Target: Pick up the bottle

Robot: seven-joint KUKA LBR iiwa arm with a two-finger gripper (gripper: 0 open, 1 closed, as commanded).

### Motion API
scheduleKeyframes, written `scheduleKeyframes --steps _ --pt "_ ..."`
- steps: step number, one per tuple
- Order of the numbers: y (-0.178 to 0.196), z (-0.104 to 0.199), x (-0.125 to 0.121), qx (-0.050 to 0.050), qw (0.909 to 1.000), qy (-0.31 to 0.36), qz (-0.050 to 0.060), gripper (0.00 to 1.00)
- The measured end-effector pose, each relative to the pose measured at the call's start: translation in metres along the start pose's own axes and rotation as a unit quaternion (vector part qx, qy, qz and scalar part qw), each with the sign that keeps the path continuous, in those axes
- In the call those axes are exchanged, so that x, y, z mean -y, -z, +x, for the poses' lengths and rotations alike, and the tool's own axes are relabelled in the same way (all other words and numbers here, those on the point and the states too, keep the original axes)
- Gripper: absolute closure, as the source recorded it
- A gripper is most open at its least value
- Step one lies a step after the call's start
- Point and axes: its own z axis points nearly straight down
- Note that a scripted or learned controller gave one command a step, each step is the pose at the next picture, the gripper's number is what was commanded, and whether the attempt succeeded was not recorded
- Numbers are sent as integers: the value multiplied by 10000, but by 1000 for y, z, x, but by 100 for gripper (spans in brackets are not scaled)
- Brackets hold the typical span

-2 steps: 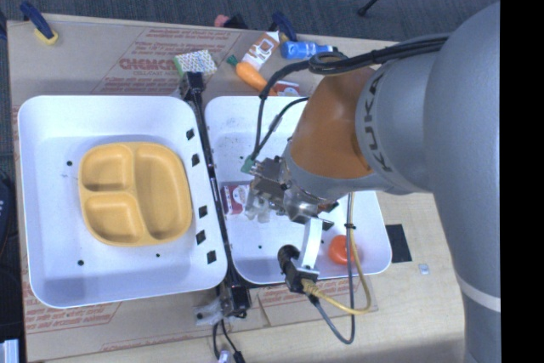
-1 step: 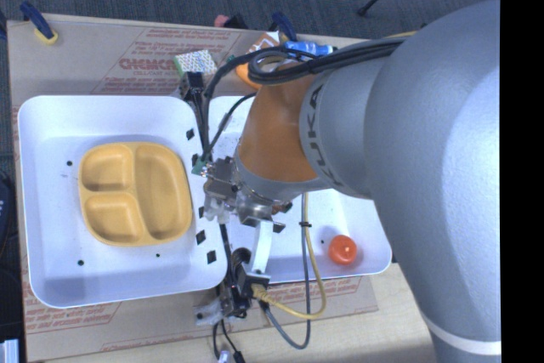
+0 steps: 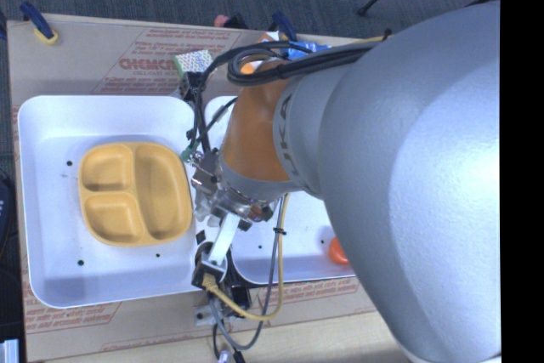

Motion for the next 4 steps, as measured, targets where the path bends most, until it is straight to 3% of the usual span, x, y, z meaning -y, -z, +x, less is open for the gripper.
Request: scheduleKeyframes --steps 1,2,3,4 --pt "97 -23 -16 -5 9998 -199 -1 100" --pt "39 -39 -25 3 9837 1801 7 100" --pt "82 -53 -36 1 9278 3731 -16 100" --pt "0 -20 -13 3 8992 4375 8 100"
